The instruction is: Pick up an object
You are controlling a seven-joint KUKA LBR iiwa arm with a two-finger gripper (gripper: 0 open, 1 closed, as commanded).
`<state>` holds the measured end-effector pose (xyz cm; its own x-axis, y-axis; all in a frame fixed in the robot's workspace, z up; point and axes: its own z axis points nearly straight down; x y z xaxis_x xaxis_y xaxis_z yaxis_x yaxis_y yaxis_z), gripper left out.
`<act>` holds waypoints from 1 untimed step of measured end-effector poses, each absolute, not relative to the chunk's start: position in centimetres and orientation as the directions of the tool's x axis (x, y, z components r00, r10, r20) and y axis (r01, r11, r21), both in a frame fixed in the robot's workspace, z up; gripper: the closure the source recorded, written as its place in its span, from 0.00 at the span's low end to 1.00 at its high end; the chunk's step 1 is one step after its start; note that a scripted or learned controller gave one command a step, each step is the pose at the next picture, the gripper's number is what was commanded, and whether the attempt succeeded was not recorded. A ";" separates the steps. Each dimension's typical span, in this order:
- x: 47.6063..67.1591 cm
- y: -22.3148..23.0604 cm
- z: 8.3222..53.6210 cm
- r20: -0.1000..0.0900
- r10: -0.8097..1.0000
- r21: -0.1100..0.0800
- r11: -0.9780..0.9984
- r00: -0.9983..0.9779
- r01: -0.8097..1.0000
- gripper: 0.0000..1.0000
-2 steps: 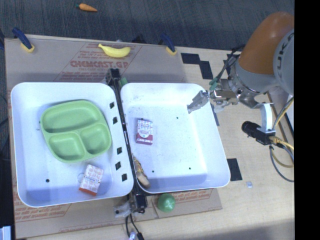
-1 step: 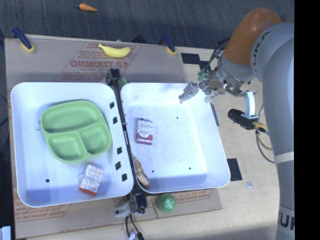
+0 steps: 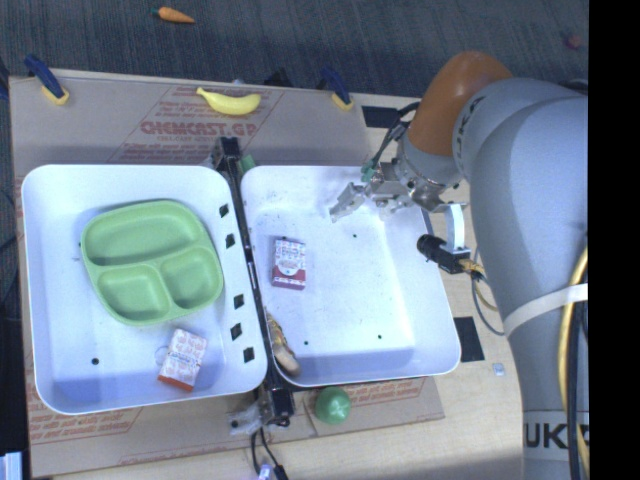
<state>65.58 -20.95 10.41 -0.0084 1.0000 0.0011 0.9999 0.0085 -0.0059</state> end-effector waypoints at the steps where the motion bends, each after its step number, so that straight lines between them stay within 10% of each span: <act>1: 53.9 -21.2 10.3 0.000 1.000 -0.004 0.006 -0.006 1.000 0.00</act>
